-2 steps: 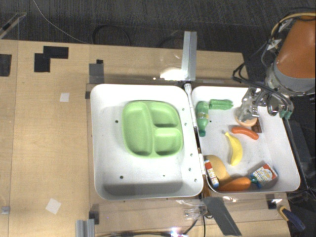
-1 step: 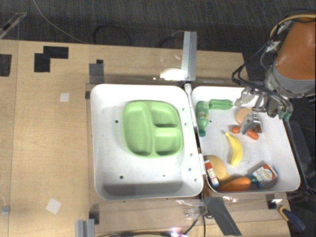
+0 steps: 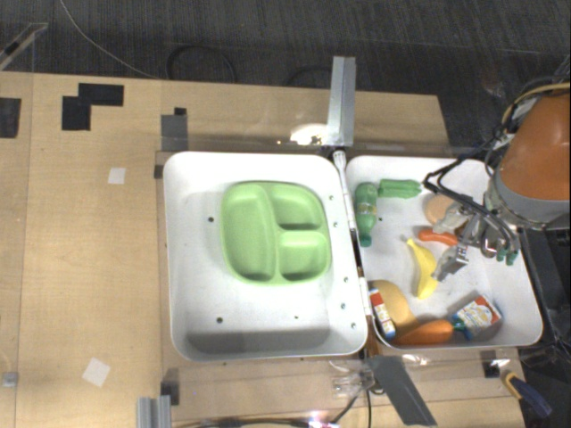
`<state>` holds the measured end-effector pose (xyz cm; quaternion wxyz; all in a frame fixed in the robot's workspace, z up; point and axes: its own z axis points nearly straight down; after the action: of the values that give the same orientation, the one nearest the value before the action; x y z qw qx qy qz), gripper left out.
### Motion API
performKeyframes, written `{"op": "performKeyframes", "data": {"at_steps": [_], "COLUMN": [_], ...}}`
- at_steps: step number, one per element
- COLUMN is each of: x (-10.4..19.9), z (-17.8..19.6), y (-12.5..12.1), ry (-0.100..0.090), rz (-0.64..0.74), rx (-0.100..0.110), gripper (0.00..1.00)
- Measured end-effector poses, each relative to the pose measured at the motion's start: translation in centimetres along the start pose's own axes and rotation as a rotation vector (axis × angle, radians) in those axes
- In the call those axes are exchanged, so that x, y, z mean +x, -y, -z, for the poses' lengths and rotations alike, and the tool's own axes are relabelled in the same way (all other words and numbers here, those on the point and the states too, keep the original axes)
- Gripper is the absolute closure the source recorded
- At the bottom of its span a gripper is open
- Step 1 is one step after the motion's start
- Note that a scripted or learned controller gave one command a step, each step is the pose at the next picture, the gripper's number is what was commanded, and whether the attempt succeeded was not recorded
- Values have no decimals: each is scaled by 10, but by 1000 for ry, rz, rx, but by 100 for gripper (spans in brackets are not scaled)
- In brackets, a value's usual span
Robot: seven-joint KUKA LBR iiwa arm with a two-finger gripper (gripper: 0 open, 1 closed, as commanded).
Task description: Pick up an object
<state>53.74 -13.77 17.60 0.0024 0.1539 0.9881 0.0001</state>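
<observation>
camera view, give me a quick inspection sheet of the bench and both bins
surface: wooden bench bearing the left bin and the right bin.
job's things: right bin holds a banana, a green bottle, a green block, an orange carrot-like piece and a small carton.
clutter: green divided tray lying in the left bin.
grippers: hand hovers low beside the banana, nothing seen held.
cables: black cables run along the arm's wrist.
surroundings: dark carpet beyond the bench.
</observation>
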Motion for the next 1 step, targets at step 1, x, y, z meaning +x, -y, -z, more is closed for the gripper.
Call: {"op": "performKeyframes", "data": {"at_steps": [1], "x": [35], "z": [-81], "y": [-1], "ry": [6], "rz": [1], "rx": [-1], "gripper": [0]}}
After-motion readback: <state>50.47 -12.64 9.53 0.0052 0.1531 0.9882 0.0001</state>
